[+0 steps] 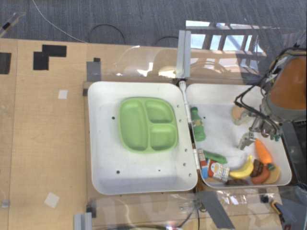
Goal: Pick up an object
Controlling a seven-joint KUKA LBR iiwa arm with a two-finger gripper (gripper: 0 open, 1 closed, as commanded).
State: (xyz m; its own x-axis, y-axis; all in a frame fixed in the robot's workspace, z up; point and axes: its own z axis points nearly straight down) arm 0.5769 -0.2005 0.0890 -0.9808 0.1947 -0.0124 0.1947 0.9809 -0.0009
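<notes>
Pincer [248,142]: you see it low in the right bin [220,128], fingers slightly apart, nothing between them.
Carrot [263,151]: just right of the pincer, tilted; probably your nearest target.
Banana [242,170]: below the pincer, in the heap at the near wall.
Bottle [196,124]: well left, along the divider.
Tray [146,124]: far left, other bin.
Judgement: crowding makes the heap harder.
</notes>
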